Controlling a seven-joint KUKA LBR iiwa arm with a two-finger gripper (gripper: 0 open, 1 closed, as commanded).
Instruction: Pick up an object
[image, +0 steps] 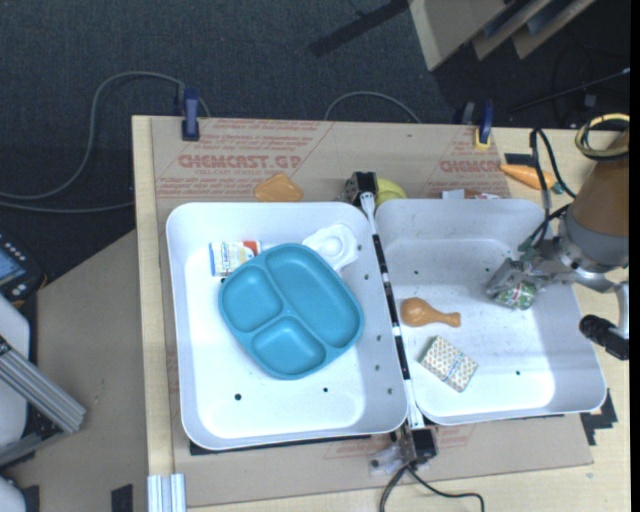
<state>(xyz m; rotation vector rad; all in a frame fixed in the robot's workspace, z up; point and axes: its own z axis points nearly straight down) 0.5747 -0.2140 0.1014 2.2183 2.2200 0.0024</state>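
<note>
In the right bin (560, 395) my gripper (514, 288) is low over the floor at the upper right, the grey arm (600, 225) coming in from the right. A small green and white patch sits at its tip, and I cannot tell whether that is a separate thing. An orange drumstick toy (428, 314) lies near the bin's left wall, well to the left of the gripper. A small patterned box (448, 363) lies below it, tilted.
The left bin (200, 380) holds a blue divided plate (289, 310), a small white carton (230, 256) and a white cup (331, 243). Behind the bins lie an orange lump (278, 187), a yellow-green ball (388, 190) and an orange carrot shape (524, 176). Cables run at the back right.
</note>
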